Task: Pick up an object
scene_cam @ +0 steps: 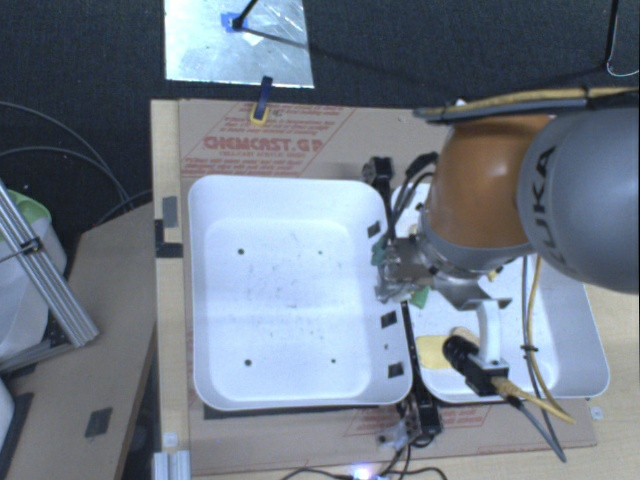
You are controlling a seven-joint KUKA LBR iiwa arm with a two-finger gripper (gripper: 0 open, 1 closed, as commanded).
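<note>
Roughly midway across the surface, the gripper [398,280] hung low over the seam where the two white bins meet, the grey and orange arm [520,188] reaching across the right-hand bin [592,370] and covering most of its floor. Seen from above, the wrist hid the business end, so I could not tell whether the jaws stood wide, narrow or closed on anything. No object was visibly carried. Count of bins: two, side by side on one sheet of printed cardboard [262,144], which probably serves to keep them from sliding. Count of loose things seen: one, a pale yellow flat object [430,349], lying in the right-hand bin's near corner against the wall shared with its neighbour; I took it for the likeliest target, as it lay just beside the gripper. One small green scrap [419,295] showed at the gripper's edge; object or robot part, unclear. The left-hand bin [290,184] showed a bare floor with four small dark dots. A pick tight against that wall looked awkward, with little room for the jaws on that side.
</note>
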